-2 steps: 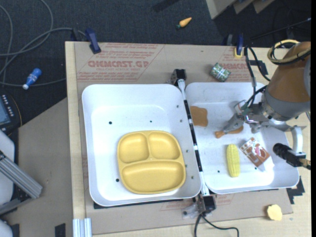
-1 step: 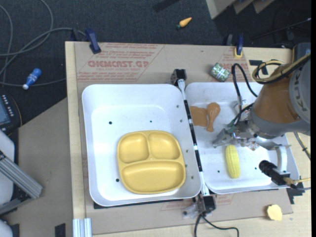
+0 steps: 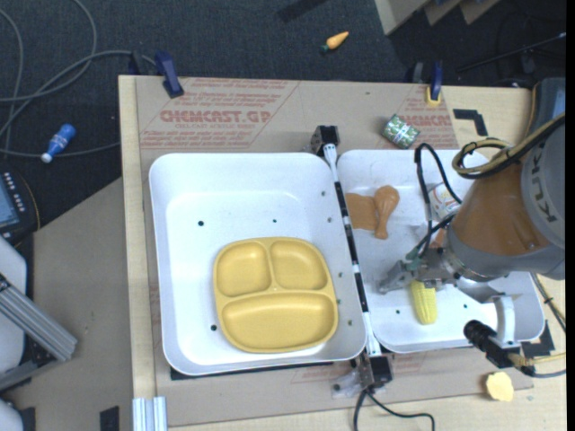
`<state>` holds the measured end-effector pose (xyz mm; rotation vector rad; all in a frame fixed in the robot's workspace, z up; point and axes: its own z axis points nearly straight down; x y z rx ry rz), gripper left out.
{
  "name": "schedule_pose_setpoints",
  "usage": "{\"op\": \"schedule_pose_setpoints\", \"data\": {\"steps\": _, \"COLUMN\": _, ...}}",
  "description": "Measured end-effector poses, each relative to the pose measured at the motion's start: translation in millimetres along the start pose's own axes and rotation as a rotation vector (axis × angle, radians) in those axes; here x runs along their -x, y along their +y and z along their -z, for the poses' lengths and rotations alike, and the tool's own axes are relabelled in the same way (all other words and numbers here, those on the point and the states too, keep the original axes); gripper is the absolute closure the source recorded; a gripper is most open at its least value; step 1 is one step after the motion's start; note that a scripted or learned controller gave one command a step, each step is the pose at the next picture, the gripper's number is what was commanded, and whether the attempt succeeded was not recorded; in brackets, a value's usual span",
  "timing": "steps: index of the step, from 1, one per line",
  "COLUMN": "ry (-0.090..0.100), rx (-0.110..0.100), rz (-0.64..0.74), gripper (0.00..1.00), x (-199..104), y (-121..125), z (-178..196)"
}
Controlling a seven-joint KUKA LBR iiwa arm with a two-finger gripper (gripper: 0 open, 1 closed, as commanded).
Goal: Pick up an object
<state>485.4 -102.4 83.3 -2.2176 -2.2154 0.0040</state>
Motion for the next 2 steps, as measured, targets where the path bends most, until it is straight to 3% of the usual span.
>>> {"op": "schedule_pose_setpoints", "data": {"steps": 1, "ry": -0.003, "rx": 0.007, "rz": 0.000, "gripper": 1.00, "x": 1, "y": 2, "z": 11}}
{"op": "schedule_pose_setpoints", "data": {"steps": 2, "ry": 0.000, "rx": 0.018, "rz": 0.013, "gripper": 1.00, "x": -85, "y": 30, "z": 107}}
